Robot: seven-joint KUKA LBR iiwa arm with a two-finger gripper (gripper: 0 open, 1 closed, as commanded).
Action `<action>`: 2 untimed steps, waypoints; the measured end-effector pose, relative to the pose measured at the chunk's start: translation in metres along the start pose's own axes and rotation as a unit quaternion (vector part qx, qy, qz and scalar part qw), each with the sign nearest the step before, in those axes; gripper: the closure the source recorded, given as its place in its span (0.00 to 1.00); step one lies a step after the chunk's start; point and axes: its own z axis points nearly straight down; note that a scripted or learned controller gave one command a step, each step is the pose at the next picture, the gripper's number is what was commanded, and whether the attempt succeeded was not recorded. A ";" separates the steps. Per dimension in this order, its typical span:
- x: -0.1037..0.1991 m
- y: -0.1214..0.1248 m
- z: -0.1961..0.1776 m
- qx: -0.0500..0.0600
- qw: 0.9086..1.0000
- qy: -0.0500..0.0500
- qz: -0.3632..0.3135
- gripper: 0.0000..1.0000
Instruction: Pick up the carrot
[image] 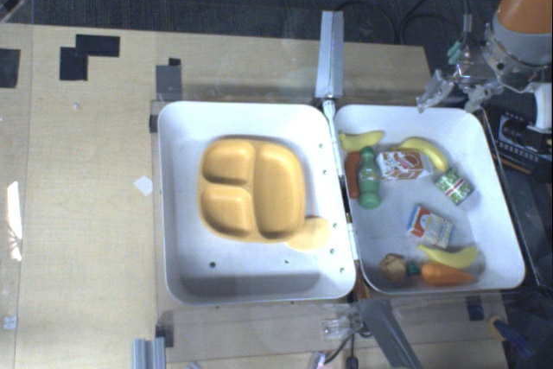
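Note:
The carrot (446, 275), orange with a green stub at its left end, lies flat along the near wall of the right bin (497, 173), close to the near right corner. A yellow banana (451, 255) touches its far side. My gripper (451, 94) hangs over the far right rim of that bin, well away from the carrot. Its two fingers are spread and point down toward the rim, with nothing between them, so it is open.
The right bin also holds two more bananas (361, 139) (427, 152), a green bottle (369, 179), a red item (352, 174), two small cartons (403, 165) (430, 226), a green can (454, 187) and a brown lump (394, 267). The left bin (177, 212) holds a yellow divided plate (253, 187).

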 end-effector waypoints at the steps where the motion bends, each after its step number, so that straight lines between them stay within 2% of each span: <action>1: 0.041 0.016 -0.120 -0.003 0.937 -0.001 -0.350 0.00; 2: 0.038 0.012 -0.183 -0.002 0.967 -0.001 -0.255 0.00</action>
